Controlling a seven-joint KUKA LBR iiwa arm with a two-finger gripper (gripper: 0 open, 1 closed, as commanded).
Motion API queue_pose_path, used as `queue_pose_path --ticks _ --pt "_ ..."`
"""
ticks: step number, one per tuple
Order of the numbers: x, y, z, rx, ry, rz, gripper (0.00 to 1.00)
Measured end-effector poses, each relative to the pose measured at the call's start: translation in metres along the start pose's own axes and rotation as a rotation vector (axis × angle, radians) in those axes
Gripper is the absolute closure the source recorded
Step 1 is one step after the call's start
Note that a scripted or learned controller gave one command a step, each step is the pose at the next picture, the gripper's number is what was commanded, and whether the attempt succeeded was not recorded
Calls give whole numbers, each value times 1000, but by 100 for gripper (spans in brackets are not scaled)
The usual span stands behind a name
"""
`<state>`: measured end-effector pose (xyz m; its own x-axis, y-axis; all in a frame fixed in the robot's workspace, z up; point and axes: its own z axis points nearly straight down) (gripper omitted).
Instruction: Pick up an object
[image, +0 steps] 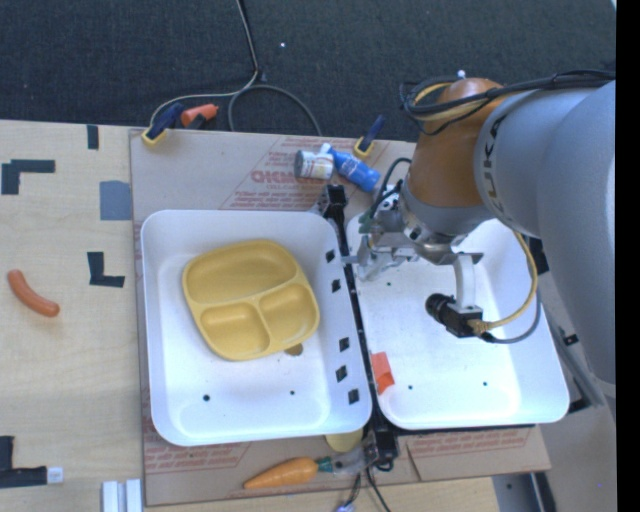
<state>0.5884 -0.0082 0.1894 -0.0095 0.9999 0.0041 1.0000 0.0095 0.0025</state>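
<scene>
Camera view: my gripper (385, 250) hangs at the right bin's (500, 395) ten o'clock corner; I cannot tell its state; wrist hides much.

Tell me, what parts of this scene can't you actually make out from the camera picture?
- End effector: in the camera view its metal parts blur together under the arm's wrist, so whether it is open or shut cannot be told.
- Small brown thing: mostly hidden under the yellow divided plate's rim in the left bin.
- Right bin: the arm covers its far right part.
- Blue-and-white item behind the bins: too small to identify.
</scene>
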Motion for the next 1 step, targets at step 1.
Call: queue_pose_path --ticks 1 --pt "-58 -23 -29 2 -6 13 100"
